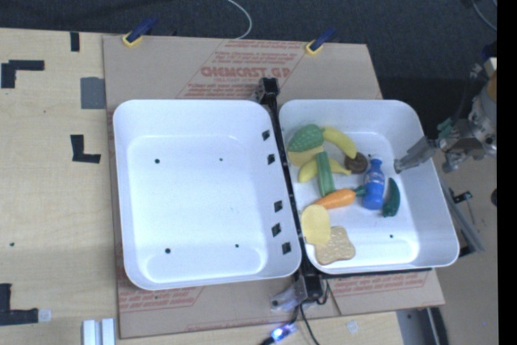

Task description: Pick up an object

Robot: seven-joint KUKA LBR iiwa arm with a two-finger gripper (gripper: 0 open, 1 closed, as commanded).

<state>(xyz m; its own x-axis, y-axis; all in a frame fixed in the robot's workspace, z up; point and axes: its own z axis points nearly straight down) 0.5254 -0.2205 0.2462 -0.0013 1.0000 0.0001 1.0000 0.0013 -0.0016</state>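
The objects to pick from lie crowded in the right bin (432, 206), mostly in its left half near the divide between the two bins. At 12 o'clock of the cluster sits a green leafy vegetable toy (306, 138), with a yellow banana (341, 144) touching it on the 3 o'clock side and a second yellow piece (304, 171) just below at 6 o'clock. A long green bean-like piece (324, 174) runs down from there toward an orange carrot (339, 199), which lies tilted across the middle of the heap. At 3 o'clock of the carrot is a blue bottle-shaped toy (374, 187), touching a dark brown round piece (356, 165) at its 11 o'clock and a dark green curved piece (391, 199) at its 4 o'clock. At 6 o'clock of the cluster lie a yellow rounded lemon-like toy (316, 225) and, touching it, a tan cracker-like slab (335, 247). The tool (410, 157) hangs over the right rim of this bin, at 3 o'clock of the heap, apart from every toy; whether it is released or clenched I cannot tell at this angle, and nothing is seen in its grip. The left bin (129, 174) lies just beside at 9 o'clock, both resting on a cardboard sheet (234, 69) upon the wooden surface (40, 198).
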